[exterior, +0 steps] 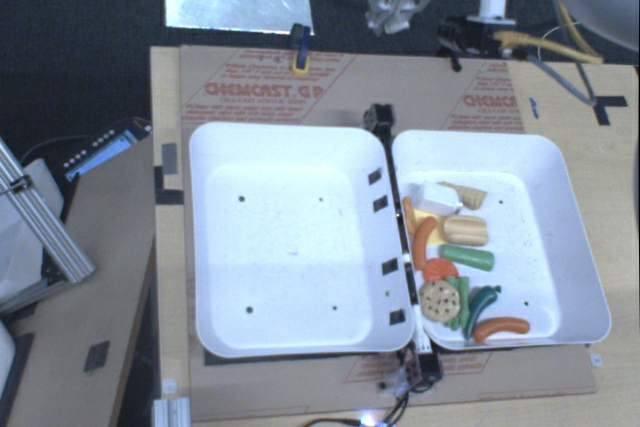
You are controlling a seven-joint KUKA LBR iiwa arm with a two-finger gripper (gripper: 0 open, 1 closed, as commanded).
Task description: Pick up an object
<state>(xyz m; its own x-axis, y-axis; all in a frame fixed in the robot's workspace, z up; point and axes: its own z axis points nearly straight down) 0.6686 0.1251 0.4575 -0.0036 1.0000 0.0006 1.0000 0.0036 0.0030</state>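
Stock at hand: my tool (pixel 397 0) high at the upper centre of the frame, play food in the right bin.

My tool hangs above the far edge of the tabletop (pixel 420 85), well apart from both bins; whether it is apart or together I cannot tell. Left bin (pixel 210 215): white, shallow, left of centre. Right bin (pixel 560 215): its items crowd the lower left part beside the divider. Entered there: a bread roll (pixel 465 231), a green pod (pixel 466 258) just below it, a round cookie (pixel 439 299), a sausage (pixel 500 326) near the bottom rim, a white block (pixel 437 196) at the top of the cluster. Nothing sits in my tool.
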